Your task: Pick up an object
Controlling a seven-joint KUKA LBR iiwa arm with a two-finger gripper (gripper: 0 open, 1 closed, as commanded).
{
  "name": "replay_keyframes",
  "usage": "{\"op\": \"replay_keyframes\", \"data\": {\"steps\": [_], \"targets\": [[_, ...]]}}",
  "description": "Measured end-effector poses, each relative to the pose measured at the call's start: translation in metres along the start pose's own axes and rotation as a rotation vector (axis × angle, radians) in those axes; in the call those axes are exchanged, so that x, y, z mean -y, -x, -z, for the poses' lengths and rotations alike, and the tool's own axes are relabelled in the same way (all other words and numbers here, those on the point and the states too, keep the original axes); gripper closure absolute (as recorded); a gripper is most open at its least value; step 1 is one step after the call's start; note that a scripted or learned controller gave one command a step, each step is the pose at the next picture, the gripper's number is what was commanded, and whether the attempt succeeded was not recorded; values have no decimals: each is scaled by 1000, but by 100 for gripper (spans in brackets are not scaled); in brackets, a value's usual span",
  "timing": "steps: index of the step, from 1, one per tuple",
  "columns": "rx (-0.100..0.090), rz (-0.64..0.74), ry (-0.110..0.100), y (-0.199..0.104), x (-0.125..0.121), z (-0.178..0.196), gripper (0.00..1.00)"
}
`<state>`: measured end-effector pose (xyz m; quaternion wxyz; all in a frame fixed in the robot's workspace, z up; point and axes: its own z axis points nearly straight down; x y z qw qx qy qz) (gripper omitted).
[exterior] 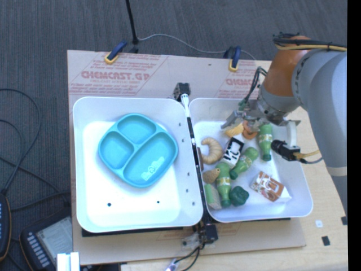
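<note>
Two white bins: left bin (90, 208) holds a blue plate (138, 149), right bin (299, 199) toy food under the gripper (243, 119), grip unclear.

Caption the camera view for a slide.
Gripper low over toy food in the right bin; blue divided plate in the left bin.

The bulky, rounded grey metal arm (327, 106) carries a glossy orange band (285, 72) above thin dark cables and what looks like a slim metal two-finger gripper (243, 113) below.

Blue divided plate (138, 149) in white bin (90, 208); green bottles (243, 164), tan croissant (212, 149), perhaps orange-and-white packet (267, 186).
</note>
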<state>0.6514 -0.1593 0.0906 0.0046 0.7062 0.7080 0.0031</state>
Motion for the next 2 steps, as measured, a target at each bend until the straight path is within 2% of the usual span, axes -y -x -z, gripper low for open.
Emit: {"op": "replay_keyframes", "data": {"steps": [1,2], "targets": [[0,1,0,0,-1,12,100],[-1,-1,-7,-36,43,136,100]]}}
